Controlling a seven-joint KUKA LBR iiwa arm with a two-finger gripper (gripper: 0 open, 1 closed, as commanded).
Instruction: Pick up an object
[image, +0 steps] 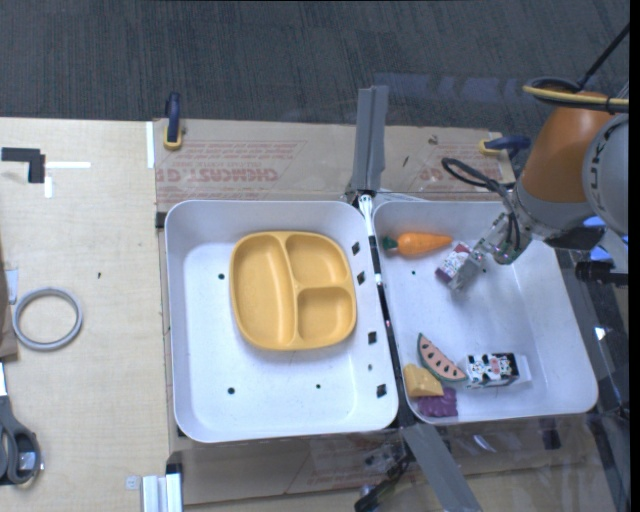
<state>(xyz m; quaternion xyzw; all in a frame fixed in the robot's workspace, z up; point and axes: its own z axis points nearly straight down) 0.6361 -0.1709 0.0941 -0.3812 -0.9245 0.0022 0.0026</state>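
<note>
My gripper (466, 272) hangs low over the upper part of the right bin (560, 330), reaching in from the right on the grey arm with its orange band. A small white and red object (451, 263) lies right against its left side; whether it is gripped I cannot make out. An orange carrot (422, 242) lies just to the upper left of it. At the bin's front are a watermelon slice (440, 358), a yellow wedge (420, 382), a purple piece (436, 405) and a black-and-white patterned box (492, 369).
The left bin (200, 380) holds a yellow divided plate (293, 290). A metal divider (368, 150) runs between the bins at the back. On the bench to the left lie a tape roll (45, 318) and scissors (15, 452).
</note>
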